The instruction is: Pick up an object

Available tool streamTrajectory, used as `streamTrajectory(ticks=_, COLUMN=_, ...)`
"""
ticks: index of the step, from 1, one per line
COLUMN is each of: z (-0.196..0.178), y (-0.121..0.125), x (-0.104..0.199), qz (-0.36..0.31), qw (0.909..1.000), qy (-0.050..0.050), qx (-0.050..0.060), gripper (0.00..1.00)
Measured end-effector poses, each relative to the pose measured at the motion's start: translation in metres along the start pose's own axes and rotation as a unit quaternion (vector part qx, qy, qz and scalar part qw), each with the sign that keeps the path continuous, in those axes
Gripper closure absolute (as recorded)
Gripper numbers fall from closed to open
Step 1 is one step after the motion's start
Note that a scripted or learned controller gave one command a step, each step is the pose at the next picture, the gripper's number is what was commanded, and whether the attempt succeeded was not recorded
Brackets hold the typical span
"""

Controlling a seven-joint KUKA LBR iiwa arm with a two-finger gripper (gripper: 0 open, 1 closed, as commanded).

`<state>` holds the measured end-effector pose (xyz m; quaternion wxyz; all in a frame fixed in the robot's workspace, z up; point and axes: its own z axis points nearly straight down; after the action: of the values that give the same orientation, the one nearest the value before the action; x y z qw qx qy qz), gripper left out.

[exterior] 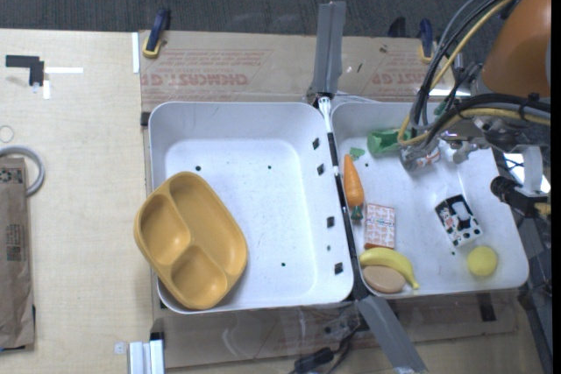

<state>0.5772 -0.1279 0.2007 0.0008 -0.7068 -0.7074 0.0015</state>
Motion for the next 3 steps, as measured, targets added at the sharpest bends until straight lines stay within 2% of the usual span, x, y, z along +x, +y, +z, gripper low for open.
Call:
streamTrajectory(ticks=1, z=0.091, y=-0.006, x=-0.071, qz=0.006, qw=1.0, qy=0.0, qx=0.0, gripper=0.0)
streamTrajectory(ticks=2, z=0.04, y=0.038, x=-0.09, qz=0.043, qw=0.9991, qy=-0.001, qx=-0.002, gripper=0.0)
streamTrajectory(ticks=3, z=0.11, y=-0.025, x=-0.08, qz=0.11, qw=0.9939, qy=0.008, qx=0.002, gripper=0.0)
